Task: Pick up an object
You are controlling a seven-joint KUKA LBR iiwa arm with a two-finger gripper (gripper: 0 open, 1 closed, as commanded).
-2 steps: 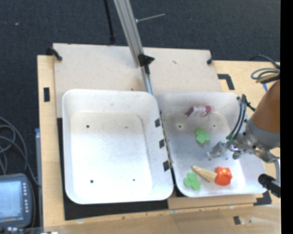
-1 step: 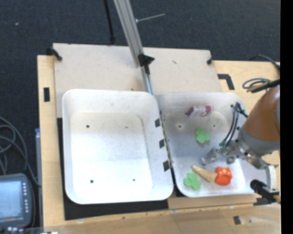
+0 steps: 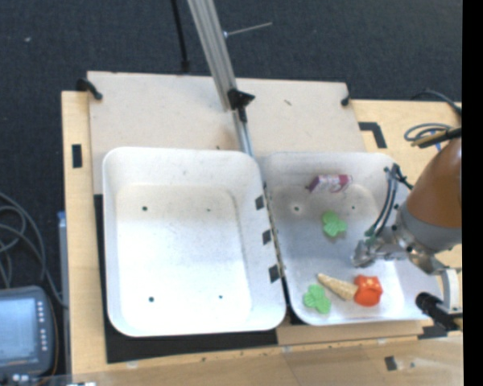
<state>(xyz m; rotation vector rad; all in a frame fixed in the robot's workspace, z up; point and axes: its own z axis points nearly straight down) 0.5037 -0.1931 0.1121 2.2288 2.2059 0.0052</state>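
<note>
One orange-red object [image 3: 368, 290] lies just below the tool [image 3: 364, 255], grip state unclear.

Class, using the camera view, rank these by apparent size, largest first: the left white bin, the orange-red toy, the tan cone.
1. Left white bin, by far the largest.
2. Tan cone and orange-red toy: too alike to rank.

Smooth white plastic bins [image 3: 121, 175], matt wooden bench [image 3: 169, 103], brushed metal pole [image 3: 209, 30]

Robotics lab, bench [image 3: 185, 111] with white bins [image 3: 121, 167] (cables [image 3: 8, 223] nearby)
</note>
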